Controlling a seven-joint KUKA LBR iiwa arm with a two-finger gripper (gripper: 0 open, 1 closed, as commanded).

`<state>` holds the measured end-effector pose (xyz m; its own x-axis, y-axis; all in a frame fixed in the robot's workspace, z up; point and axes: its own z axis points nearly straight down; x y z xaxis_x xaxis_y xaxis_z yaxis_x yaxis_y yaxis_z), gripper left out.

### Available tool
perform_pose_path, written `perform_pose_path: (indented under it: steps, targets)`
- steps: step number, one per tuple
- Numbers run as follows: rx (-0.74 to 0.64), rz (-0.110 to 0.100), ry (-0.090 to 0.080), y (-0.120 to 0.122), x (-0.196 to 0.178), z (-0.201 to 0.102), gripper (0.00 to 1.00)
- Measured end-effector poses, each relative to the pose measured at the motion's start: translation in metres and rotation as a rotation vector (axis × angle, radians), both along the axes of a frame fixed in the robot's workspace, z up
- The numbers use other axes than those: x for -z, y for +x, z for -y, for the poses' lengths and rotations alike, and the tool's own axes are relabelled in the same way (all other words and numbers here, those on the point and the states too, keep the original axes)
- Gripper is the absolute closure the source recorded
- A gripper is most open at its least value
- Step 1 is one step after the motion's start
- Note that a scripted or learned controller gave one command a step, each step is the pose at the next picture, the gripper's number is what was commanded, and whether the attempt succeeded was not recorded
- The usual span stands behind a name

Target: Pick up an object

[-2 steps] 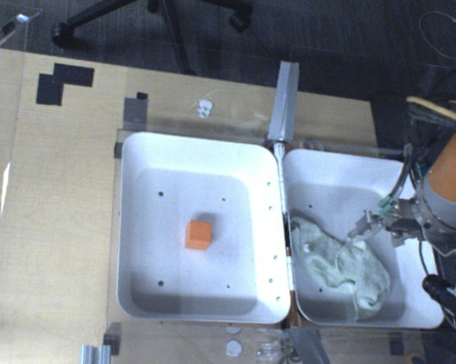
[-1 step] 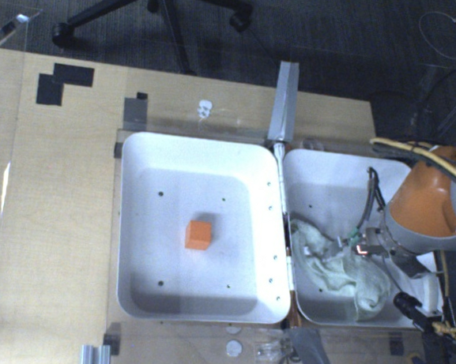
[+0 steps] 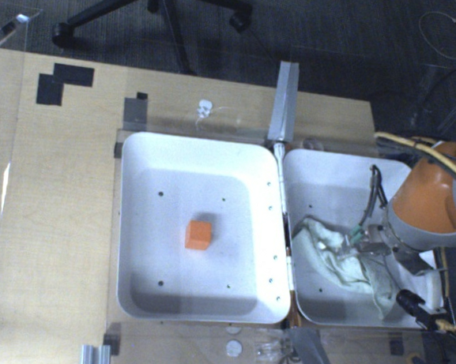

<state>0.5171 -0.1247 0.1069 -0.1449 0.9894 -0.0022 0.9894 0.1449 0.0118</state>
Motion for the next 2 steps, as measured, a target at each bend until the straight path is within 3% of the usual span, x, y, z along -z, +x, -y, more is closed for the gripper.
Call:
perform_pose_path:
  steps: [1, 2]
  targets:
    - [-0.074, -0.008, 0.0, 0.017, -0.108, -0.063, 1.0]
    - [-0.238, -0.01, -0.002, 0.127, -0.087, -0.083, 1.0]
